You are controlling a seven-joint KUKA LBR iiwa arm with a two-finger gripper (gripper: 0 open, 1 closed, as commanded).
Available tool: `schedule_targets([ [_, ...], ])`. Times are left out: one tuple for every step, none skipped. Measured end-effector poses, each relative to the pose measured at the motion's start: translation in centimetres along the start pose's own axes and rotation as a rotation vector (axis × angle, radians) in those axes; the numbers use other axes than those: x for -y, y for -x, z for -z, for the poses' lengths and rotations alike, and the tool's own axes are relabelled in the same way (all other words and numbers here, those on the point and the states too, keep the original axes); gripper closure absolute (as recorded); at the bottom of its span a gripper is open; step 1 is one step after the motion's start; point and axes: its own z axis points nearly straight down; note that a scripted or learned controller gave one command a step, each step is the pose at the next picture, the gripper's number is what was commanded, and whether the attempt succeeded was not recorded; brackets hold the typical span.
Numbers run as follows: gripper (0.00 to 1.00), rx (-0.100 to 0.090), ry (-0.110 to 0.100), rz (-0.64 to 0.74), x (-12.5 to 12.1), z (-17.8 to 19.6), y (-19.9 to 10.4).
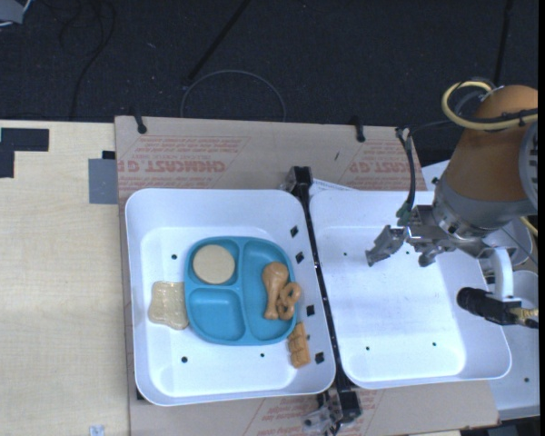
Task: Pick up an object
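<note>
Over right-hand shallow white plastic bin [409, 352], near its upper edge: two-finger metal gripper [401, 246] on grey arm with orange band [490, 157], reaching in from right. Fingers spread apart, pointing left and downward; nothing between them. Gripper well apart from all objects.

Within left-hand shallow white plastic bin [154, 361]: blue three-compartment plastic tray [227, 314], roughly centred.
- Upper-left compartment: round tan flat disc [213, 263].
- Right compartment: tan drumstick-shaped piece [274, 287], with brown pretzel-shaped piece [291, 298] touching its right side.
- Lower-left compartment: bare blue surface.

Beside tray, on bin floor:
- Left of tray, touching its rim: pale beige slice-shaped piece [168, 304].
- Below tray's lower-right corner, near divider between bins: small orange-brown lumpy piece [299, 345].

Underneath both bins: brown cardboard sheet with red print [218, 157], on pale wooden bench [45, 298].
</note>
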Motion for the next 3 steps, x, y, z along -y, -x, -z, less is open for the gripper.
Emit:
schedule_targets([
  [0.00, 0.002, 0.014, 0.002, -0.3, 0.7, 0.0],
  [0.00, -0.001, 0.005, 0.001, 0.3, -5.6, 0.2],
  [0.00, -0.001, 0.005, 0.002, 0.2, -11.9, -0.4],
])
